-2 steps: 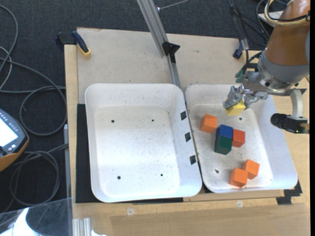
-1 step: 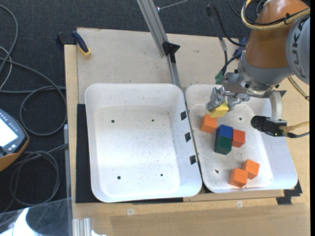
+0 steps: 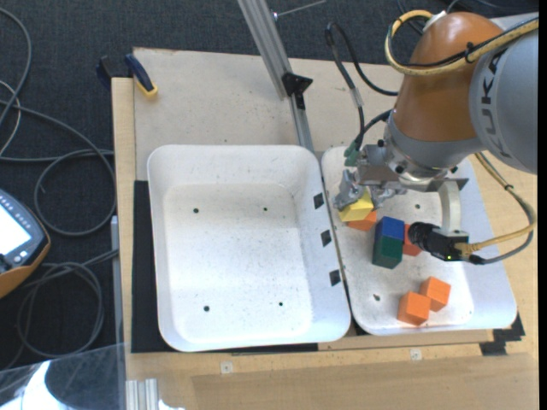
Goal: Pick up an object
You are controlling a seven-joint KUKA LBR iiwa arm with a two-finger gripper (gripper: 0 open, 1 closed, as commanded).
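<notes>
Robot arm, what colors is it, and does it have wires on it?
The arm is grey with black letters and a big rounded orange band. A yellow cable loops over the orange part, and black cables run beside it. The gripper is grey metal.

The arm's bulk covers the far part of the right bin (image 3: 479, 301), and the gripper (image 3: 357, 196) sits under it, its fingertips lost against the yellow block (image 3: 358, 209). An orange block (image 3: 362, 222) just beneath the gripper shows as a sliver (the yellow one overlaps it). The arm (image 3: 479, 67) runs off the right edge.
</notes>
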